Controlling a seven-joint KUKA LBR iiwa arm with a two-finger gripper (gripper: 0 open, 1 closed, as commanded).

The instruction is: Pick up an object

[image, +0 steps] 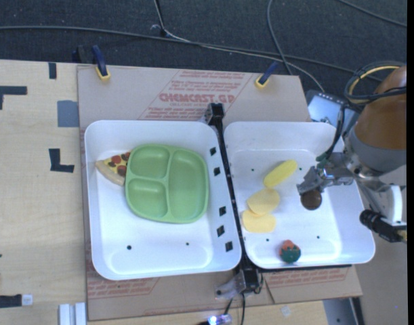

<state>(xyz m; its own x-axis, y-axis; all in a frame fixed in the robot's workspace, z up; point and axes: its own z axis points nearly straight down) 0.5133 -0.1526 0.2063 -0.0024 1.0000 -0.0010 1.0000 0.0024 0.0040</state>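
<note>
My gripper (312,188) hangs over the right bin (342,246), near its right-hand middle. A small dark brown round object (310,200) sits right at the gripper's tip, partly covered by it; whether it is gripped is unclear. To the left lie a yellow banana-shaped piece (280,173) and two pale yellow flat slices (262,202) (259,221). A small red and green fruit (290,252) rests near the bin's front wall.
The left bin (159,256) holds a green divided plate (167,183) and a pizza slice (114,166) at its left side. A black divider (223,181) runs between the bins. Cables loop behind the arm at the right.
</note>
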